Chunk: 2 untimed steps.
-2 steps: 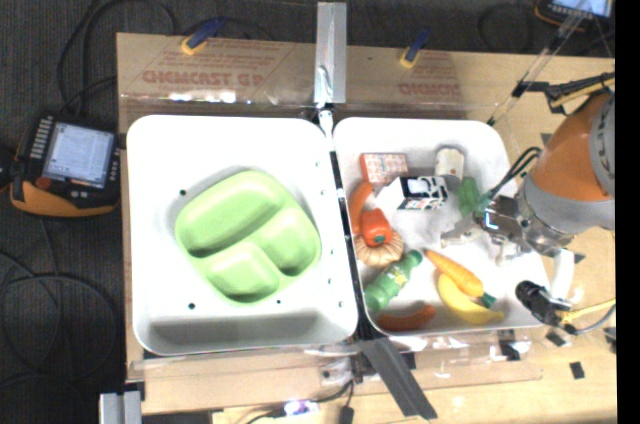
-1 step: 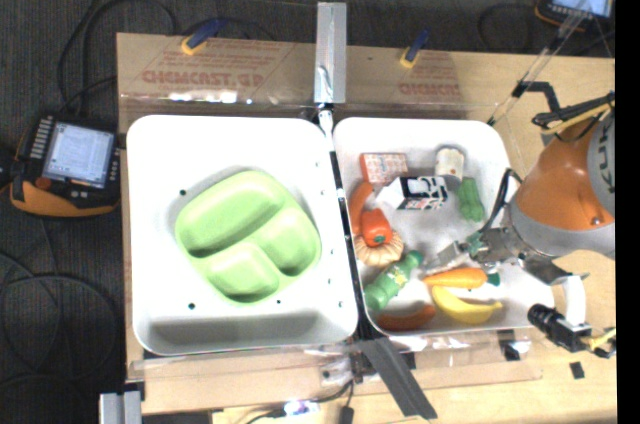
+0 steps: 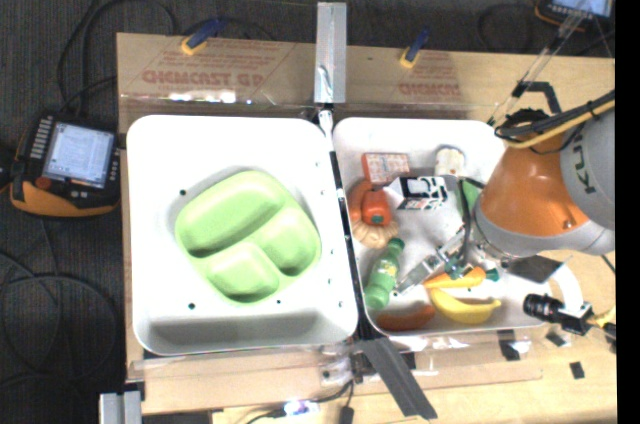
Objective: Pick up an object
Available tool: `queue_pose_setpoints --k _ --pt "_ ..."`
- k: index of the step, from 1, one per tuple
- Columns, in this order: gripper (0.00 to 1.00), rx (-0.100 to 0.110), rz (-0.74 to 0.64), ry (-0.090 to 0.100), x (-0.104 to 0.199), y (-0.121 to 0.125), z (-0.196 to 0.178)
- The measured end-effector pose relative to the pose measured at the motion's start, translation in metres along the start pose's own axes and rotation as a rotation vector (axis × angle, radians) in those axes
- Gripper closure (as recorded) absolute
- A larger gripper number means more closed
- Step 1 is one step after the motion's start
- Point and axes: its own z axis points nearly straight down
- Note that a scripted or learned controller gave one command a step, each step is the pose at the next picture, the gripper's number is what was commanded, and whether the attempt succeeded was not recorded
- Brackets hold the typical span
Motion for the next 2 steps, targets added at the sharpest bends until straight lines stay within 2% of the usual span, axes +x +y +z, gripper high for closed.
queue_pose_setpoints --k 1,2 --pt "1.0 -0.003 -0.001 0.005 0.002 0.002 -0.009" --pt "1.0 0.01 0.023 0.017 0.051 0.029 -0.138"
